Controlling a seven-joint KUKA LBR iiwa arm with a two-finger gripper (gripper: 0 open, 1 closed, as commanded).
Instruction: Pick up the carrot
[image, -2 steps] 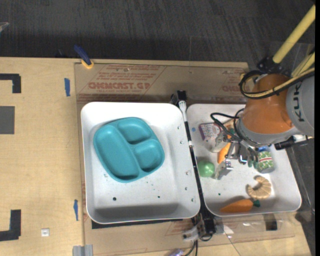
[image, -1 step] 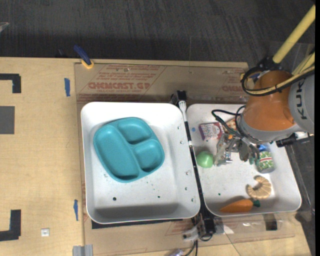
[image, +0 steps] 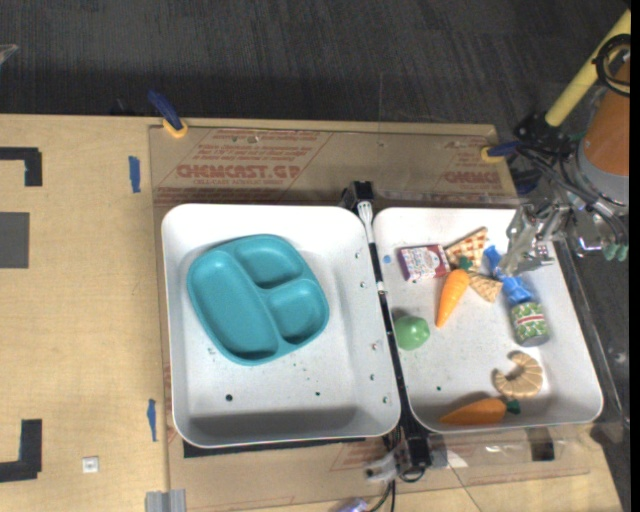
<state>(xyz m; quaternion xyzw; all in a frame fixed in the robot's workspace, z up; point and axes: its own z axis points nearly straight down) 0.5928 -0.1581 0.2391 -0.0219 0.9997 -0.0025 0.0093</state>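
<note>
An orange cone-shaped carrot (image: 452, 294) lies in the right bin (image: 580, 350), near its middle, with the tip pointing down-left. A second orange carrot with a green stub (image: 477, 411) rests against that bin's front wall. My gripper (image: 522, 250) hangs over the bin's back right part, to the right of the cone-shaped carrot and apart from it. It is just above a blue bottle with a green label (image: 524, 311). Nothing shows held in the gripper.
The right bin also holds a maroon box (image: 423, 262), a cracker-like slice (image: 467, 246), a waffle piece (image: 487, 289), a green ball (image: 411, 331) and a croissant (image: 520, 372). A teal divided plate (image: 258, 296) lies in the left bin (image: 190, 400).
</note>
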